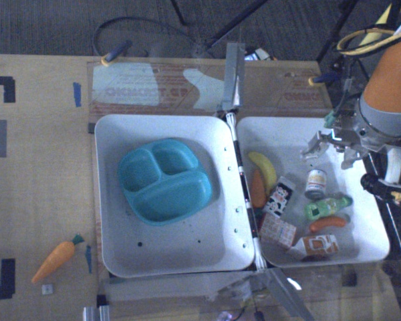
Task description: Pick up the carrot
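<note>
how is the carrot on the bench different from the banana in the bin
The carrot is orange with a green top; the banana is yellow. The carrot lies alone on the bare bench outside both bins, left of the left bin; the banana lies in the right bin among other items. The carrot is straight and tapered; the banana curves. Both lie flat.

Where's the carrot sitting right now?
The carrot lies on the bench, outside both bins, left of the left bin's lower corner, far from the pincer.

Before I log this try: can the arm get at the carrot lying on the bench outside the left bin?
Probably not easily. The carrot lies past the left bin, while the gripper hovers over the right bin.
</note>
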`<state>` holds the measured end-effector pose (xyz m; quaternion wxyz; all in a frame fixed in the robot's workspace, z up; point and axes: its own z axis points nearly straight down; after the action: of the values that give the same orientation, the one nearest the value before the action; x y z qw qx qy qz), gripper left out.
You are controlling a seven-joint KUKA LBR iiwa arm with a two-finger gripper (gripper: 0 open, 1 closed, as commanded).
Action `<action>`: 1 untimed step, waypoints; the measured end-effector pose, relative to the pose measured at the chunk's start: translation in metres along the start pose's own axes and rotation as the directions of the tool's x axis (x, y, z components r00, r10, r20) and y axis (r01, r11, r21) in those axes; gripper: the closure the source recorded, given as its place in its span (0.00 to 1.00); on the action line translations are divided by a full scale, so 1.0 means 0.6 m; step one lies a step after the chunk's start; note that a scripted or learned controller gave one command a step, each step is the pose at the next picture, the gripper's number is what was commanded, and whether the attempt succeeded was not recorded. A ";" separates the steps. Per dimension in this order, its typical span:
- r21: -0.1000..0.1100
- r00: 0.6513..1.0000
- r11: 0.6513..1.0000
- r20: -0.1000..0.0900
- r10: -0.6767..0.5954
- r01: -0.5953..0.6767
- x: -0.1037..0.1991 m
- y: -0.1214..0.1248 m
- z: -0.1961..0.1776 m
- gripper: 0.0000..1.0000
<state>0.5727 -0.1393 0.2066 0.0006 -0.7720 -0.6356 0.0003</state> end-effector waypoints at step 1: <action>-0.019 0.927 0.926 0.008 -0.376 0.376 -0.025 -0.035 0.157 0.00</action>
<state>0.5489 -0.1497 0.1124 -0.0083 -0.6360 -0.7717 -0.0044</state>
